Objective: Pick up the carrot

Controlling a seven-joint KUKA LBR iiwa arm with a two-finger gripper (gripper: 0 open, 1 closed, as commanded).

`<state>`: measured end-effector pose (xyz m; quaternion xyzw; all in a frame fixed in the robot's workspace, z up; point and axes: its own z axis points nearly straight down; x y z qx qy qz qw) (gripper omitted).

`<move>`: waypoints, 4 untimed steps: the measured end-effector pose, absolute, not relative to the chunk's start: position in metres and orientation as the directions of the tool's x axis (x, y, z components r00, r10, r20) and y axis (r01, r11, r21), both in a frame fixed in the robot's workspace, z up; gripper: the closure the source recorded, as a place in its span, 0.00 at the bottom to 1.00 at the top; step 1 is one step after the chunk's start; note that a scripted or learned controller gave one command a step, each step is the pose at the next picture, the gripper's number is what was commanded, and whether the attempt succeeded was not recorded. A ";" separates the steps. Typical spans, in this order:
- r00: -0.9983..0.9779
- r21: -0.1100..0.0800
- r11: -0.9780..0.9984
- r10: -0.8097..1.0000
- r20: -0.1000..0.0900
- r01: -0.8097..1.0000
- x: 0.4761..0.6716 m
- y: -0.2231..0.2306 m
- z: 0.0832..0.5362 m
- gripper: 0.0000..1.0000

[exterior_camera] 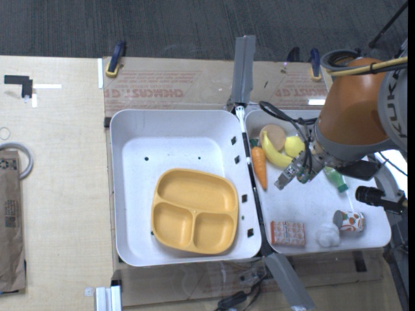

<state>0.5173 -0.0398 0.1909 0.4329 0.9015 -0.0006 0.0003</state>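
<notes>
Here the carrot point(259, 167) lies in the right bin point(305, 203), hard against that bin's left wall, at about nine o'clock within it, green top toward twelve and tip toward six. Just beside it at two o'clock rest a banana point(275, 153), a tan rounded object point(273, 135) and a yellow rounded fruit point(294, 146). The gripper point(290, 173) hangs at about three o'clock from the carrot, near it but apart; its fingers hold nothing, and how far they are parted cannot be told.

Probable hazards: the wall leaves little room for a finger on the carrot's nine o'clock side, so a descent may strike the rim; a closure set too far toward two o'clock may catch the banana; the tapered body may slip from a grasp near the tip.
</notes>
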 end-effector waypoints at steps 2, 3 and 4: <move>-0.318 -0.002 0.318 0.948 -0.001 0.948 0.488 -0.072 0.191 1.00; -0.302 -0.002 0.302 0.953 -0.001 0.953 0.505 0.000 0.191 1.00; -0.106 -0.003 0.106 0.994 -0.003 0.994 0.587 0.017 0.191 1.00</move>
